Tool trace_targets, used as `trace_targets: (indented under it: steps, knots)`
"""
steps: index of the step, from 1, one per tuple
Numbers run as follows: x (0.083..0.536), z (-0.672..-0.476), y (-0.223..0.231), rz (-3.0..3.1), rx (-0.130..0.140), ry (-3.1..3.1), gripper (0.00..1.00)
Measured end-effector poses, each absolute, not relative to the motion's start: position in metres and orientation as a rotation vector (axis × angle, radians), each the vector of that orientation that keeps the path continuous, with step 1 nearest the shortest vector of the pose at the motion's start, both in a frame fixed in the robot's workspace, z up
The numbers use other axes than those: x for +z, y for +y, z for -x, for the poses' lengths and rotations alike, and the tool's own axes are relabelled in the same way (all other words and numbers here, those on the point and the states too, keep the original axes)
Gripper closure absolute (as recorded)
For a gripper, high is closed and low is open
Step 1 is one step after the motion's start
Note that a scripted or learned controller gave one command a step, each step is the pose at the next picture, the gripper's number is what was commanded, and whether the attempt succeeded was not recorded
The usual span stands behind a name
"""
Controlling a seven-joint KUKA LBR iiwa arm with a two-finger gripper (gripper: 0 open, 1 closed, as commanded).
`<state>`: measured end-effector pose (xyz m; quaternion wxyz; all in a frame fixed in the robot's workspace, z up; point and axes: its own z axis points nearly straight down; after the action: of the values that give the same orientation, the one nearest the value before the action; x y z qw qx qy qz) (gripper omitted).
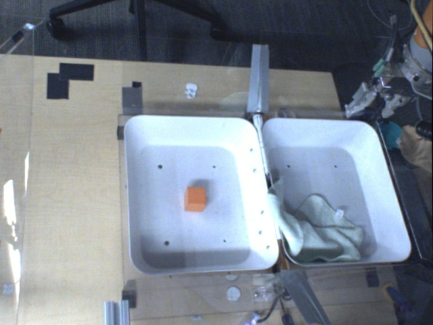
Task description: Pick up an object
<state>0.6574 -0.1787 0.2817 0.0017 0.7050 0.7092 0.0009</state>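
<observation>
Orange block (195,199) is what you can see in the left bin (135,181), sitting flat on the white floor a little below the middle and well away from all four walls. Nothing touches it. You can see a few small dark dots on the floor around the block, but none are right beside it. The right bin (379,154) sits just beside the left one, and their inner walls touch along the middle. In the right bin you will find a pale cloth (318,234), all crumpled up in the near left corner. One end of the cloth climbs the left wall of that bin and lies on its rim, next to the left bin. The gripper (377,92) is up past the far right corner of the right bin, outside the bin and well apart from the block and the cloth. It holds nothing that you can see, and you cannot tell if it is open or shut, because it is small and mixed in with wires there. Both bins rest on the wooden bench (67,195). A grey metal bar (258,80) stands at the far edge where the two bins meet. Near the far left corner of the bench you can see black tape marks (67,78), and the legs of a black chair (139,5) show on the dark floor past the far edge
</observation>
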Motion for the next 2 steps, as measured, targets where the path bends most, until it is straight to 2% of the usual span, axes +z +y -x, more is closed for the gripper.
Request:
trace_targets:
  steps: [1,2]
  knots:
    - [0.131,-0.67,-0.131,-1.98,0.003,2.436,0.0]
    - [0.143,-0.672,-0.129,-1.971,0.009,2.435,1.0]
